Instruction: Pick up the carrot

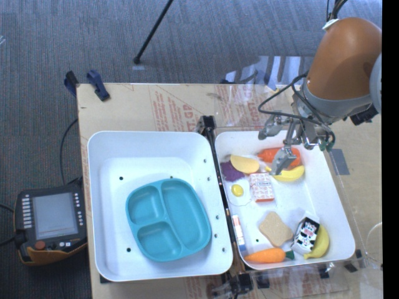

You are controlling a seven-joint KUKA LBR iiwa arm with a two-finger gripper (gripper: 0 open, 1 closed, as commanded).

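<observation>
**Op A:** Two bins from my seat, and the carrot (pixel 267 256) sits in the right bin (pixel 333 195), down at its near edge. It lies flat, long axis roughly left to right along that wall, its green stub at the right end and its narrow tip toward the divider between the bins.

**Op B:** How tight is it around there?

**Op A:** Crowded on the right. The green end nearly touches a small black-and-white toy (pixel 305 235), with a banana (pixel 320 244) curled just behind that. A slice of bread (pixel 275 228) lies just above the carrot's middle. I see bare white floor only to its upper left; the bin wall runs right along its near side.

**Op B:** And the gripper?

**Op A:** I have the gripper (pixel 285 157) well apart from the carrot, hanging at the far end of the same bin over an orange item (pixel 271 154) and a second banana (pixel 290 174). Its fingers are dark and blur against the clutter, so I cannot tell whether they are spread or closed, and I see nothing plainly between them.

**Op B:** Anything else hidden?

**Op A:** The orange item is partly covered by the gripper, so I can't name it. Nearby I make out a yellow wedge (pixel 244 163), a fried egg (pixel 238 190) and a small red-and-white carton (pixel 262 187). The left bin (pixel 109 151) holds a blue divided plate (pixel 168 218).
</observation>
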